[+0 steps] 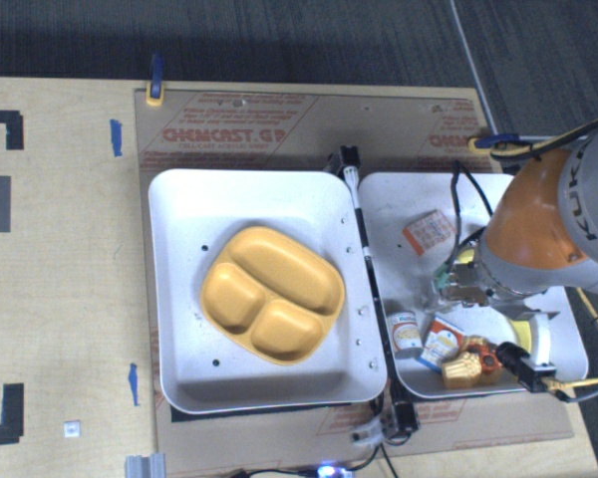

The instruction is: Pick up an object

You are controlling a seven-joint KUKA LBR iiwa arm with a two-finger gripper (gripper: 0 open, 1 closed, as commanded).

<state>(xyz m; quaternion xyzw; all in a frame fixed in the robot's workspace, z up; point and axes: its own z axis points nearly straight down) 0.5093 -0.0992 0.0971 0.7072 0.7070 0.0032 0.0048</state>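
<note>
Red print on the cardboard (309,118) under both bins reads "CHEMCAST", and the arm (543,222) shows "KU" on its grey casing. The gripper (465,285) hangs low in the right bin (399,202); its state cannot be told. Small packets (429,231) lie beside it, more clustered along the near wall (448,352). The left bin (174,267) holds a yellow divided tray (271,294).

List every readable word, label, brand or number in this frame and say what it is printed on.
"CHEMCAST GP": red print on the brown protective sheet behind the two white bins.
"KU": black letters on the grey arm, cut off at the frame edge.
Small food packets in the right white bin: print too small to read.
</note>
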